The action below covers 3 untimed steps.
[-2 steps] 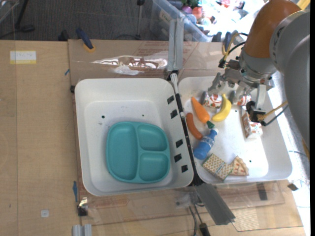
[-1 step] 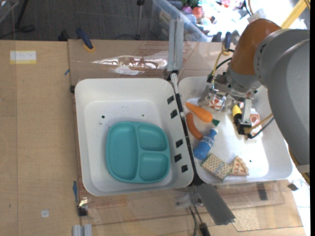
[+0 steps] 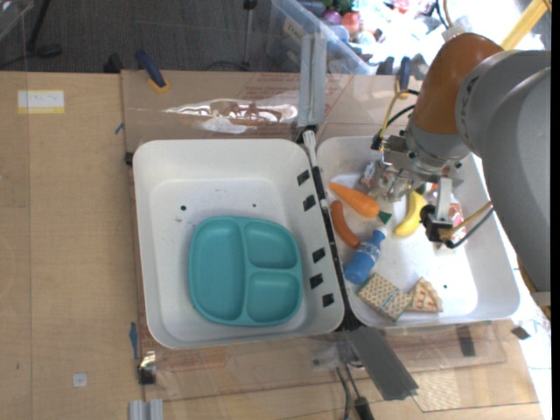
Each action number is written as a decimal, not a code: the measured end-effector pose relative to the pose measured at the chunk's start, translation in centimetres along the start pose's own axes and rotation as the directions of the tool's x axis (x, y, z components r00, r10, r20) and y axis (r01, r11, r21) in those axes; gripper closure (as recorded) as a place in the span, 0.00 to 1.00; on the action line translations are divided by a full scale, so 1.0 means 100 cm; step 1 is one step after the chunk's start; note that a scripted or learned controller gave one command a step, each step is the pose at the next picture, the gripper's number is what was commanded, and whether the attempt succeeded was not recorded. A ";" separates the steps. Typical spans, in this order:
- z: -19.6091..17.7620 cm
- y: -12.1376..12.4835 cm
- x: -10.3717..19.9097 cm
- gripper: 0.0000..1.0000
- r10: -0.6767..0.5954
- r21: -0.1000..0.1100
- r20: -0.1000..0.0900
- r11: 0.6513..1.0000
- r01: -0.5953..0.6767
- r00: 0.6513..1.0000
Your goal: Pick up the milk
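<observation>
Right bin (image 3: pixel 492 280), smooth white plastic, shallow, rounded corners: my claw (image 3: pixel 386 182) hangs over its back half, just above the thick end of the carrot (image 3: pixel 354 199). Claw's opening: cannot tell, the metal parts blur together from this angle. Nothing seen in its grasp. The milk (image 3: pixel 385 295), which I take to be the boxy tan carton with a chequered print, lies on its side near the bin's front wall, well apart from the claw. Touching its right end is a flat tan wedge (image 3: pixel 427 297). Just behind the milk lies a blue bottle (image 3: pixel 365 257) with a pale cap, tilted. A glossy reddish sausage (image 3: pixel 344 224) lies along the left wall, beside the tapered orange carrot. A curved yellow banana (image 3: pixel 409 215) sits right of the claw. Left bin (image 3: pixel 157 234), same plastic, holds a teal plate (image 3: pixel 245 269), matte, with rounded corners and three compartments.
</observation>
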<state>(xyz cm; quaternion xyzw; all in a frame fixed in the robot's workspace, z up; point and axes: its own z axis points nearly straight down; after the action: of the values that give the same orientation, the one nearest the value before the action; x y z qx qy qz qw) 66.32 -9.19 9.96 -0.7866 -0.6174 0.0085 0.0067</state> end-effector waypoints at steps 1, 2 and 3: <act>-0.003 0.003 0.002 0.00 -0.001 -0.011 -0.003 1.000 0.001 1.000; -0.014 0.002 0.001 1.00 -0.002 -0.008 -0.001 1.000 0.002 1.000; -0.013 0.001 0.001 0.00 -0.003 -0.003 0.001 1.000 0.003 1.000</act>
<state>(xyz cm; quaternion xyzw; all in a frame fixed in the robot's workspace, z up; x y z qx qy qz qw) 66.48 -9.11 11.25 -0.7857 -0.6185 0.0080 0.0053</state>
